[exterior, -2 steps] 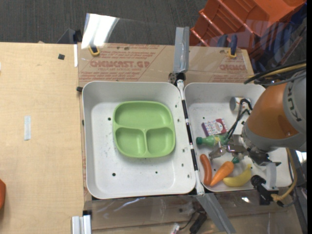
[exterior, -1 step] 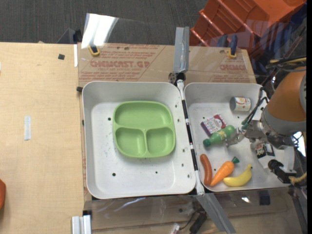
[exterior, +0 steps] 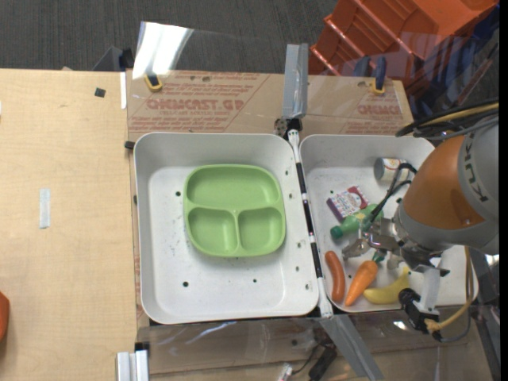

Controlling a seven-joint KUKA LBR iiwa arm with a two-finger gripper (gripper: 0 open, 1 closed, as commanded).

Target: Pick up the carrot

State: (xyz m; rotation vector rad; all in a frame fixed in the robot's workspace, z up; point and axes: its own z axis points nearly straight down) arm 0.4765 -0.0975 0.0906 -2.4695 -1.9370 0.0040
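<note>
Arm: I see the arm (exterior: 454, 193) coming in from the right over the right bin (exterior: 317, 213). The orange band sits above the bin's right side, and the wrist points down and left, toward the bin's middle.
Gripper: the gripper (exterior: 371, 243) is low in the right bin, near its middle, just above the carrot's top end.
Fingers: I cannot tell if they are open or closed; the metal parts are too small and mixed with the toys around them. I see nothing clearly held between them.
Carrot: the carrot (exterior: 362, 281) lies in the right bin near the front edge, tilted, with the thick end up and right and the tip toward the front.
Sausage: a red sausage (exterior: 336, 275) lies just beside the carrot, on its left, near the bin's left wall.
Banana: a banana (exterior: 389, 291) lies on the carrot's right, close to the front edge.
Green toy: a green toy (exterior: 353, 225) is next to the gripper, on its left.
Purple pack: a purple pack (exterior: 347, 203) lies behind the green toy.
Left bin: the left bin (exterior: 159, 276) carries a green tray (exterior: 235, 209) with three sections, around its middle.
</note>
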